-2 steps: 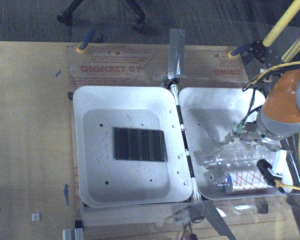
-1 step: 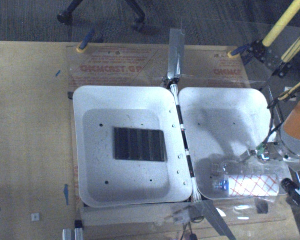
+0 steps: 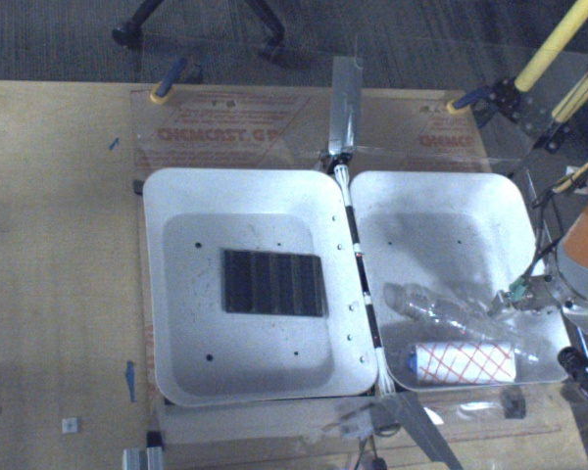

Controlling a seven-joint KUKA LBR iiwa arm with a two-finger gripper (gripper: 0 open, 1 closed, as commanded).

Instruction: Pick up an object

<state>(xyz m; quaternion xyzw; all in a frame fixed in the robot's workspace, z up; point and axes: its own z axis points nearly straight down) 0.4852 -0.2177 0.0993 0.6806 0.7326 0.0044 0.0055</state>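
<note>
A dark ribbed rectangular pad (image 3: 274, 282) lies flat in the middle of the left bin (image 3: 176, 213). In the right bin (image 3: 441, 199), a clear plastic bottle (image 3: 439, 307) lies on its side. Just in front of it rests a white roll with a red grid pattern (image 3: 465, 362), near the front wall. My gripper (image 3: 527, 296) comes in over the right bin's right wall, close to the bottle's right end. A small green part shows at its tip. The view does not show anything held in it.
A metal divider post (image 3: 344, 106) stands behind the seam between the bins. Clamps with yellow handles (image 3: 559, 37) sit at the back right, and a blue-and-orange clamp (image 3: 170, 78) at the back left. Cables (image 3: 544, 213) hang by the arm (image 3: 580, 253).
</note>
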